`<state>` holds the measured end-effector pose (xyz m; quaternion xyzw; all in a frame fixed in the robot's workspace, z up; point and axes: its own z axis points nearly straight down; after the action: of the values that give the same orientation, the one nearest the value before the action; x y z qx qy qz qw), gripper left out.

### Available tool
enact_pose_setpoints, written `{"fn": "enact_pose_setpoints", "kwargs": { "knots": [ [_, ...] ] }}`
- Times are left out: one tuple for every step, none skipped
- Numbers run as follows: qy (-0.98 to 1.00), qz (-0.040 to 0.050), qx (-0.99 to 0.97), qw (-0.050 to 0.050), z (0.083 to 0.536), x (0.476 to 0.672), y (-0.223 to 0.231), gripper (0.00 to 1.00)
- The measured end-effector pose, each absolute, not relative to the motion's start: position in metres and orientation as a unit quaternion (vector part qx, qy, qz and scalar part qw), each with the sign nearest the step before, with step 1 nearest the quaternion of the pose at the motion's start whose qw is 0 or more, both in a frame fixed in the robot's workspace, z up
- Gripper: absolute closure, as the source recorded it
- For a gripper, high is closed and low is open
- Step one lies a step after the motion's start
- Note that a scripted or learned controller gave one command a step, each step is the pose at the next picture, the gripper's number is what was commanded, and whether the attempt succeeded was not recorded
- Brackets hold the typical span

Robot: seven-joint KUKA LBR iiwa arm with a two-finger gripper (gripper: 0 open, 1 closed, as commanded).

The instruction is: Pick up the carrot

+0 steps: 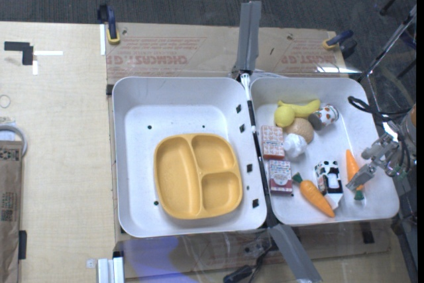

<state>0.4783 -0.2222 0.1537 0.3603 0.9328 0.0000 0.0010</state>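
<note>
My gripper [366, 172] hangs over the right-hand edge of the right bin [371, 207], low and close to the bin's outer wall. My fingers [362, 177] point down and to the left toward the bin floor; from this slanted view I cannot tell whether my jaws are parted or closed, and I see nothing clearly caught between them.

The carrot [316, 199] lies on the bin floor near the front wall, tilted, with its green stub end toward the upper left and its narrow tip toward the lower right. It sits to the left of my fingers and a little nearer the front, apart from them. Between the carrot and me stands a black-and-white carton [329, 178], touching or almost touching the carrot's upper side. A second, thinner orange piece [351, 164] lies just beside my fingertips, upright along the bin's right side, with a small green bit [360, 195] below it.

Farther back in the same bin lie a yellow squash-like toy [295, 111], a tan ball [301, 128], a white lump [293, 145] and two small red-and-white boxes [272, 142] along the left wall.

The left bin [132, 142] holds a yellow divided plate [197, 175], well apart from the carrot.
</note>
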Motion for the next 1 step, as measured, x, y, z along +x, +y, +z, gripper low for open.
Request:
{"fn": "enact_pose_setpoints", "kwargs": {
  "knots": [
    [0.933, 0.0001, 0.360, 0.001, 0.1536, 0.4783, -0.2222, 0.00]
  ]
}}
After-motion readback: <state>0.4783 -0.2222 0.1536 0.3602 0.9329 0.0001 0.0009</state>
